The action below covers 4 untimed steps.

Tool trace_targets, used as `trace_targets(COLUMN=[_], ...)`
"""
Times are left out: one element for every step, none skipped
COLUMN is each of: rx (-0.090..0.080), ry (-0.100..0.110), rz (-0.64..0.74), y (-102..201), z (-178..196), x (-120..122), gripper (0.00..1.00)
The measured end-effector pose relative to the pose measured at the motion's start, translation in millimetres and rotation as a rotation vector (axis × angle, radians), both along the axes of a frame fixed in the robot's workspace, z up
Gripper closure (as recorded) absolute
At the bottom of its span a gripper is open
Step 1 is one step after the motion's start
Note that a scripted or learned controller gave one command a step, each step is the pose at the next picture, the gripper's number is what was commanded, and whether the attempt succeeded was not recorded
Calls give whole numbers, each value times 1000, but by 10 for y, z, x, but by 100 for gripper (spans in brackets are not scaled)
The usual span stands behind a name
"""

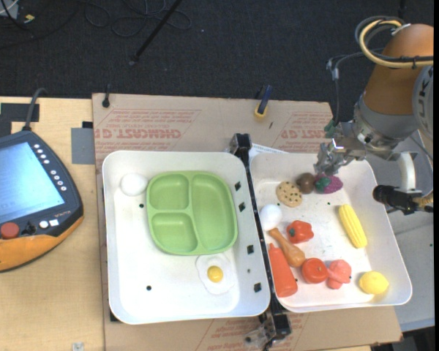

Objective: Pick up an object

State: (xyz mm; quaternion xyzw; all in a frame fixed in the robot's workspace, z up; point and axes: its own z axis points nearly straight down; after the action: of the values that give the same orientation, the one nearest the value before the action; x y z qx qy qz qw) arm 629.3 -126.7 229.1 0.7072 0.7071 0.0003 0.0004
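Gripper over the far end of the right bin; whether it is spread or pinching, I cannot tell.

My gripper [328, 168] hangs just above a purple-and-green object [327, 183] at the far side of the right bin [395, 258], with a brown lump [306, 182] and a cookie [288, 193] just left of it. Nearer lie a corn cob [352, 225], a tomato [314, 270] and a lemon [373, 282]. The left bin [121, 269] holds a green divided plate [190, 212].
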Motion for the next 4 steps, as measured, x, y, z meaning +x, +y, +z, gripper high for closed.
trace_targets(rx=[2, 3, 0, 0], ry=[4, 5, 6, 6], rz=[4, 4, 0, 0], y=[527, 1101, 1179, 1261], z=[-41, 60, -75, -115], x=[46, -72, -190, -170], gripper=[100, 100, 100, 100])
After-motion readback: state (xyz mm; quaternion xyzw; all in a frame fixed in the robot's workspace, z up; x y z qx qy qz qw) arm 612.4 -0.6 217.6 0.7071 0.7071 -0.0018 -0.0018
